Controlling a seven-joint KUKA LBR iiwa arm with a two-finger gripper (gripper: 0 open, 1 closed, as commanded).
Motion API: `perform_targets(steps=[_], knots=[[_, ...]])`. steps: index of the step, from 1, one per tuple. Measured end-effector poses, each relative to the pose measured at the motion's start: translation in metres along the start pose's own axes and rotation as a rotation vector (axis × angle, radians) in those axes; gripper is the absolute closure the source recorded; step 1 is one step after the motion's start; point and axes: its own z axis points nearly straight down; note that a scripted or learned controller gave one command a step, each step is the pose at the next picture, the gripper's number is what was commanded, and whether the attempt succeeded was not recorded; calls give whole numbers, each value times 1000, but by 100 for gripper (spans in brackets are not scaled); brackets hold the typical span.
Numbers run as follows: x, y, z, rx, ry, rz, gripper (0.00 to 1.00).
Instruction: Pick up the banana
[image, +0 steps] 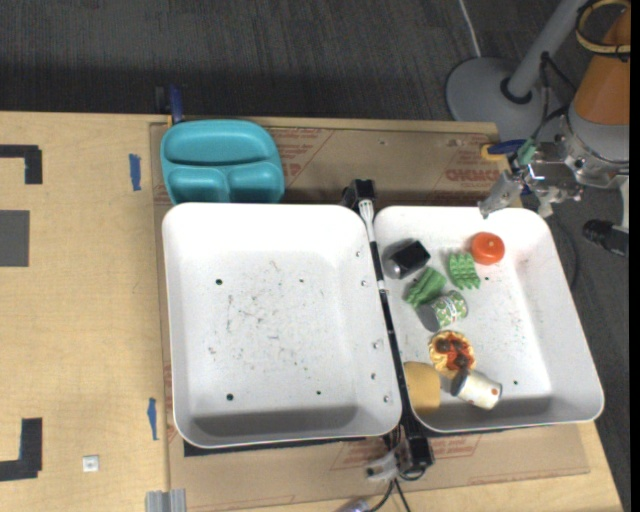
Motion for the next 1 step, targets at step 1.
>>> perform_targets(steps=[1], knots=[[105,-79,10,1,1,-52,0]])
